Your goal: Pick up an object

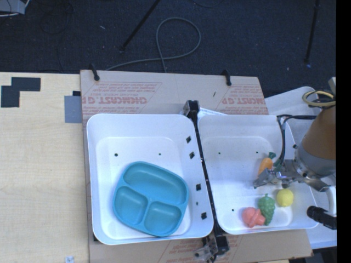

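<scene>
In the right bin (236, 141) lie several small toys. An orange carrot-like piece (266, 164) rests near the middle right. A yellow lemon-like piece (284, 197), a green piece (267, 207) and a pink piece (252, 217) sit close together near the front wall. My gripper (271, 177) hangs low over the right bin, just below the orange piece and above the yellow and green ones. The arm reaches in from the right, its orange band (323, 136) above the wrist. I see nothing lifted off the bin floor.
The left bin (104, 141) holds a blue divided plate (149, 198). A black divider (197, 163) runs between the bins. Cardboard (164, 95) lies behind them, and a wooden bench top (38, 174) extends to the left. Cables loop on the dark floor at the back.
</scene>
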`<state>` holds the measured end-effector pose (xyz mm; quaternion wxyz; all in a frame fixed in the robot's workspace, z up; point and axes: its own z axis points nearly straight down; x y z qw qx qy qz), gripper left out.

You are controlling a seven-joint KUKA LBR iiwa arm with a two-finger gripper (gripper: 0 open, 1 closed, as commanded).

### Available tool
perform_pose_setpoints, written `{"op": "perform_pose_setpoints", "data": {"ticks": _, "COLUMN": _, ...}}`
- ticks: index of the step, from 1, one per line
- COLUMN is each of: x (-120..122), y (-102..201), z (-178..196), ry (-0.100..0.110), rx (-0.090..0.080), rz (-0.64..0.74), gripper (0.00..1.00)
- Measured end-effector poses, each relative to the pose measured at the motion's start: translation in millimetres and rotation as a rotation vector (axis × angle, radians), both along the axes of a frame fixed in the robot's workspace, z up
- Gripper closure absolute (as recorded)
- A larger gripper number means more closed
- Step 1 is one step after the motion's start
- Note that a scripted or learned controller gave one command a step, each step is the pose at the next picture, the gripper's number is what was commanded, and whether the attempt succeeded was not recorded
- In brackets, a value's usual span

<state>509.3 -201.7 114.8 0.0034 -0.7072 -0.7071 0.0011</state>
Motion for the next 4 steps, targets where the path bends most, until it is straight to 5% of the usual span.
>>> {"op": "perform_pose_setpoints", "data": {"ticks": 1, "x": 0.1, "y": 1.1, "z": -28.3, "ry": -0.003, "rx": -0.002, "rz": -0.002, "gripper": 0.00}}
{"op": "perform_pose_setpoints", "data": {"ticks": 2, "x": 0.6, "y": 0.0, "z": -16.5, "ry": -0.005, "rx": -0.002, "rz": -0.005, "gripper": 1.00}}
{"op": "perform_pose_setpoints", "data": {"ticks": 4, "x": 12.5, "y": -9.3, "z": 87.5, "ry": -0.009, "rx": -0.004, "rz": 0.002, "gripper": 1.00}}
